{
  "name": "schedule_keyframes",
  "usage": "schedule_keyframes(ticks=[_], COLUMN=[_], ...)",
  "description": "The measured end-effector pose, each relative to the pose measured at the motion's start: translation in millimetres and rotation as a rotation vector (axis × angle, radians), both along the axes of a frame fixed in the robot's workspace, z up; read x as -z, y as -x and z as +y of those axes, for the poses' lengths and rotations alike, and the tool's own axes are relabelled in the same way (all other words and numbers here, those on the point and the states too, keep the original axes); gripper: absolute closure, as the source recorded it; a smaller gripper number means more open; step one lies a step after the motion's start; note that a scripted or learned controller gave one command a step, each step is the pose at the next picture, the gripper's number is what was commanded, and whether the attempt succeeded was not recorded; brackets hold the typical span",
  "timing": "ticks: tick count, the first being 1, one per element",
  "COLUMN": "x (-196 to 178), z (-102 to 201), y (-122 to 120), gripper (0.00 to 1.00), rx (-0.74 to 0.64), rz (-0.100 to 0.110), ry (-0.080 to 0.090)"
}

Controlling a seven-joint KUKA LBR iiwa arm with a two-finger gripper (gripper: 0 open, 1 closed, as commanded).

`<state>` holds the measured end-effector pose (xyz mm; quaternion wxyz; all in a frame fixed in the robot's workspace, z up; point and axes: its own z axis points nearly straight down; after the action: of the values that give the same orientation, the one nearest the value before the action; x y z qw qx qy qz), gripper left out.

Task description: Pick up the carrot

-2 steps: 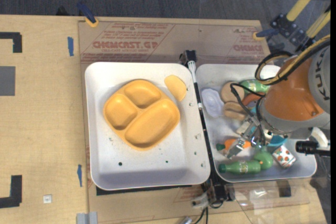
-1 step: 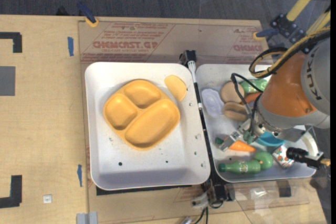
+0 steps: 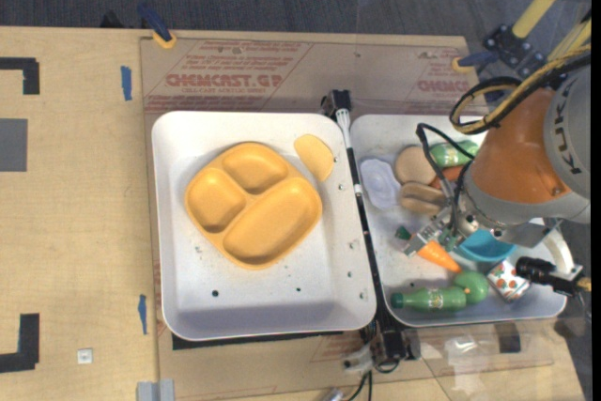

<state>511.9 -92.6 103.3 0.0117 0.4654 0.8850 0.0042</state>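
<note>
Since the carrot (image 3: 439, 254) lies lower right in the right bin (image 3: 376, 202), beside the gripper (image 3: 427, 235), whose finger opening you cannot tell, straddle its body, clear of the green bottle (image 3: 441, 297).

Two white bins — left bin (image 3: 178, 230) and right bin (image 3: 380, 131) — on a pale tan bench (image 3: 66, 230) marked with black squares and blue tape. Over the bench, a brown board (image 3: 282, 70) printed in red lettering. In the left bin, a yellow-orange divided plate (image 3: 252, 202) and a paler yellow piece (image 3: 315, 155) beside it. In the right bin, an orange carrot (image 3: 439, 254), a green bottle (image 3: 441, 298) with a red-and-white label, a teal cup (image 3: 486, 249), tan rounded pieces (image 3: 413, 166), a translucent whitish scrap (image 3: 379, 183) — also a small white block (image 3: 508, 281) dotted red. Grey arm (image 3: 563, 136), orange band (image 3: 512, 160).
</note>
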Motion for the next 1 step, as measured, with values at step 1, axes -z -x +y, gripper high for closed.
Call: schedule_keyframes(ticks=[1], x=[-9.5], z=[0.5], y=[-0.9], gripper=[1.00], rx=[-0.003], rz=[-0.003], ry=[0.001])
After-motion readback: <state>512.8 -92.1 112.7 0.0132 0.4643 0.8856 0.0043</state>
